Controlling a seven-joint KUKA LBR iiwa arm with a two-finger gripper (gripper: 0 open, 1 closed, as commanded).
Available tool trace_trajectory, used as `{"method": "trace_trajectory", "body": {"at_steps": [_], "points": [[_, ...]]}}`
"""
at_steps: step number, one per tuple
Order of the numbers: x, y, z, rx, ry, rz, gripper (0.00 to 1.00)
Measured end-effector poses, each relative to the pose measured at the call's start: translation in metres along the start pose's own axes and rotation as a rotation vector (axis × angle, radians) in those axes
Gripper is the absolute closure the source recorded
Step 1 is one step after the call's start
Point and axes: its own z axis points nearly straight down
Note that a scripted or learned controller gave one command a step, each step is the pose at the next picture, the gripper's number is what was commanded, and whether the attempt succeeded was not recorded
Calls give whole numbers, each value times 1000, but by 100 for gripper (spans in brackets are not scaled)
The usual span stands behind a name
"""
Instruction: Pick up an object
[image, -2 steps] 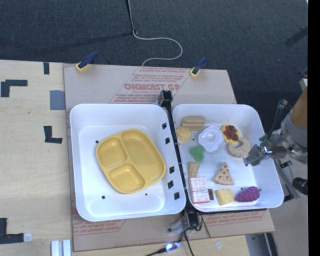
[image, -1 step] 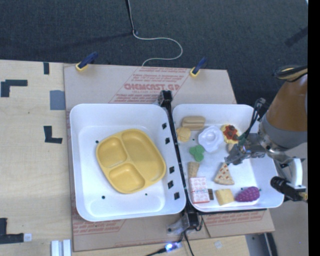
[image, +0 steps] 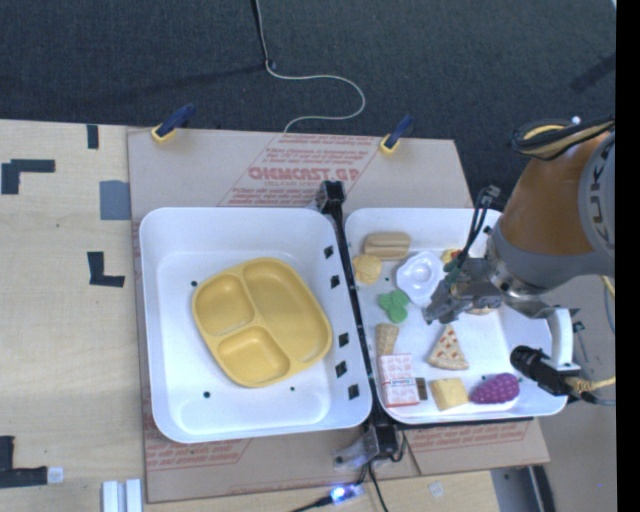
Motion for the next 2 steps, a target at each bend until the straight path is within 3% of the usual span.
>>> {"method": "trace_trajectory", "body": {"at_steps": [2], "points": [[110,28,-9,0,0,-1,100]]}}
